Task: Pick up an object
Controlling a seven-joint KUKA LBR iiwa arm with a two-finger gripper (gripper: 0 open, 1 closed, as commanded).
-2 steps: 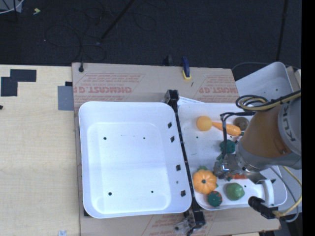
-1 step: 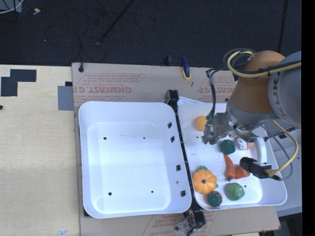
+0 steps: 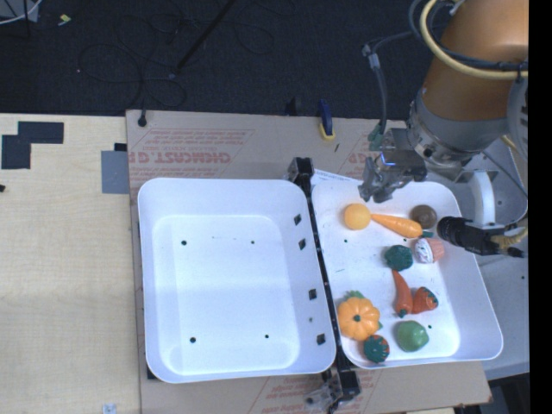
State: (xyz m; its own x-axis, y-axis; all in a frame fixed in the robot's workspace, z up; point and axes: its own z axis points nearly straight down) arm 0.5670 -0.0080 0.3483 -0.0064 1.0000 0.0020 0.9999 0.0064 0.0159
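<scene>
The bench carries two white bins side by side. All the toy produce lies in the right bin (image 3: 483, 330), which suggests it serves as the source and the left bin (image 3: 220, 274) as the receiving side; the task leaves the choice of object open.

Contents of the right bin, read from its centre: a yellow ball (image 3: 356, 216) at 11 o'clock, touching the blunt end of an orange carrot (image 3: 398, 224) that runs toward 1 o'clock. A brown round piece (image 3: 423, 216) sits just beyond the carrot tip. A dark green piece (image 3: 398, 257) lies near centre, with a pink-and-white item (image 3: 429, 249) just beside it at 3 o'clock. A red pepper (image 3: 402, 293) and a red strawberry-like piece (image 3: 423, 300) lie touching at 5 o'clock. A small pumpkin (image 3: 358, 316) sits at 7 o'clock, with a green-and-red piece (image 3: 375, 348) below it and a green fruit (image 3: 411, 335) at 6 o'clock.

The gripper (image 3: 379, 188) hangs over the bin's far edge at 12 o'clock, above and just behind the yellow ball. It appears raised clear of the contents; nothing is seen between its fingers. Whether the claw is released or clenched cannot be told: the fingertips read as a dark cluster against the bin rim.

Judgement: the pick is not yet made. The ball and carrot are the nearest candidates; their contact may cause one to roll when the other is gripped.
</scene>
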